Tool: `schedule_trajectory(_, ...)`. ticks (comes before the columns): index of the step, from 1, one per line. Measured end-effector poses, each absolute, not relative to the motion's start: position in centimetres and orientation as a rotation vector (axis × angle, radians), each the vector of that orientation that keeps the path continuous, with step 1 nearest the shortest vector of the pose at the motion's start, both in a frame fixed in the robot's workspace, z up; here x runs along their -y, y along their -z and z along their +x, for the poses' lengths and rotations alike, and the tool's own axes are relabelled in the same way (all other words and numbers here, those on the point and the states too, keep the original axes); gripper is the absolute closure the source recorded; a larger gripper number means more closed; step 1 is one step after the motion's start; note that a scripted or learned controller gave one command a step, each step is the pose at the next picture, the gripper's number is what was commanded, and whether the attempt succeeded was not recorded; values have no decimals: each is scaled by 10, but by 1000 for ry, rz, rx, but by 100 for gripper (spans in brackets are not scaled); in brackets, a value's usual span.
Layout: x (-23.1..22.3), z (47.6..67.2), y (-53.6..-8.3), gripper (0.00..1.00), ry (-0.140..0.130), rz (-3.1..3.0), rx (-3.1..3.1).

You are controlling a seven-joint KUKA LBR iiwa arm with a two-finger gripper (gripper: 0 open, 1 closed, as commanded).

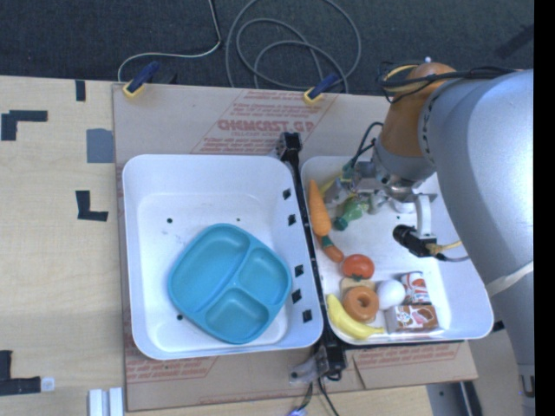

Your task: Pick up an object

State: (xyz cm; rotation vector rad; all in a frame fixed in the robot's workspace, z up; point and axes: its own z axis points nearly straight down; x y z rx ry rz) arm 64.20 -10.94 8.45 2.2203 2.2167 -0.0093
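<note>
**Camera view: robot hand hangs low over crowded toy-food bin, no catch visible**

Camera view from above the desk shows the grey arm reaching over the right-hand bin, its hand low among the items at that bin's far end. Whether the hand is open or closed cannot be told from this angle, and nothing is seen gripped in it. Just beside the hand lies a small green piece; a little further off rests the carrot along the bin wall. Towards the camera from the hand sit a tomato, a doughnut, a banana, a white egg and a small carton. Well away, across the divider, a blue sectioned plate fills the other bin. The step looks like the descent onto a chosen item, probably the green piece; next comes a firm close and a straight lift.
</note>
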Motion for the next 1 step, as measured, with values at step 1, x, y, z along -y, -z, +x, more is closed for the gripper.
schedule_trajectory(1,108,641,-96,100,9,2218,-2219)
